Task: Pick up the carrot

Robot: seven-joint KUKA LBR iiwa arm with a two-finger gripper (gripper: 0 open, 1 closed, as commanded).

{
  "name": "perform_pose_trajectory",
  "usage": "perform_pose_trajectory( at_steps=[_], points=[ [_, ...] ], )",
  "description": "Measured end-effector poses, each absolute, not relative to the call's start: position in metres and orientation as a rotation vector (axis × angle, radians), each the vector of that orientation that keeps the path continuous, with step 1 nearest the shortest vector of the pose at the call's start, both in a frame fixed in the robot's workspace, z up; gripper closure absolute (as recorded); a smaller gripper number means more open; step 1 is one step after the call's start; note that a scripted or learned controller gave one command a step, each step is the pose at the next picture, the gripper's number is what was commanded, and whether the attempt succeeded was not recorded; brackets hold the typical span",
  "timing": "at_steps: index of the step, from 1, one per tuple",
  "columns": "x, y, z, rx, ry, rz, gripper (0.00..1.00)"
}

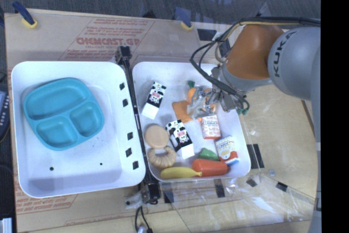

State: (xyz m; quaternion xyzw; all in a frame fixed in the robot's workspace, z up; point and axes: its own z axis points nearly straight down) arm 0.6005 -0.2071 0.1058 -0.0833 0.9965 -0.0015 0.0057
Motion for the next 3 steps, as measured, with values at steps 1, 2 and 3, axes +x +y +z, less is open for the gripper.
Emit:
perform_pose_trajectory(
  at_steps=[1,2,3],
  points=[
    [0.533,-0.21,0.092,-0.718,3.06,0.002,1.0],
    [0.54,-0.208,0.093,-1.668,2.657,-0.002,1.0],
    [0.523,-0.208,0.092,-2.234,2.208,0.003,1.0]
  ],
)
